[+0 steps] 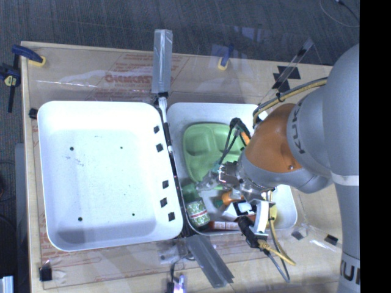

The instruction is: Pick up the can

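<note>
Jaws: whether they stand apart or together cannot be told, because the gripper [227, 194] is buried under the wrist and a tangle of cables low in the right bin [282, 207].

The can [197, 211] lies on its side near the front left corner of that bin, close to the divider wall, just left of the gripper and apparently not between anything that could hold it. It has a green body with a pale patterned end turned toward the camera. A green plastic tray [203, 144] sits behind it, toward the bin's far side, and a dark, slim object [223, 225] lies just beside it along the front wall; an orange piece [226, 196] shows under the wrist.

As a judgement, the can should be light and stiff, with thin walls that dent under a hard squeeze and a smooth, curved skin that slips or rolls away when pushed off-centre. Lying down, it is best taken across the middle of its round body, the grip line square to its long axis. The nearby wall and clutter leave little room on the left side.

Print on the can is too small to read. Faint reddish lettering on the clear sheet [125, 77] over the bench [314, 221] cannot be made out, and letters on the arm's [330, 139] grey casing near the orange band are partly cut off.
</note>
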You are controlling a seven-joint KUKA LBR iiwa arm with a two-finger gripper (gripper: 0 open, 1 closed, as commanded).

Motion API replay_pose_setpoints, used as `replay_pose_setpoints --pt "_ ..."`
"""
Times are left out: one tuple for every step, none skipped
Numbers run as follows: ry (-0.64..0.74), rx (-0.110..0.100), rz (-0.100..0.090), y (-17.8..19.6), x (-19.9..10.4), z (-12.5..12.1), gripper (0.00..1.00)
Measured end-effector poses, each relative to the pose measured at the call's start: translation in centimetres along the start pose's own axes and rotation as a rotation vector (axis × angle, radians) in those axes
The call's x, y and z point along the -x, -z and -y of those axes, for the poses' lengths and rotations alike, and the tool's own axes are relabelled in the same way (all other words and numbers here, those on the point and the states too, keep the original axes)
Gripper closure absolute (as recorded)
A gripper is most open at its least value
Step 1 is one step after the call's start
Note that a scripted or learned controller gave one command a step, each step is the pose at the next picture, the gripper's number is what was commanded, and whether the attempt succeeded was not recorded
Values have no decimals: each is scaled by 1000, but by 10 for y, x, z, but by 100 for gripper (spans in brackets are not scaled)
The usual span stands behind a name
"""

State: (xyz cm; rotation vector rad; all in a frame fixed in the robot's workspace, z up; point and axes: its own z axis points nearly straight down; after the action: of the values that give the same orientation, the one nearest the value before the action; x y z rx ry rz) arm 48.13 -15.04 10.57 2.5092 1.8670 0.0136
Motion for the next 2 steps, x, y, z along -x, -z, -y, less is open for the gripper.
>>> replay_pose_setpoints --pt "8 -2 -2 9 -2 -1 100" --pt "15 -3 -1 18 -2 -1 100"
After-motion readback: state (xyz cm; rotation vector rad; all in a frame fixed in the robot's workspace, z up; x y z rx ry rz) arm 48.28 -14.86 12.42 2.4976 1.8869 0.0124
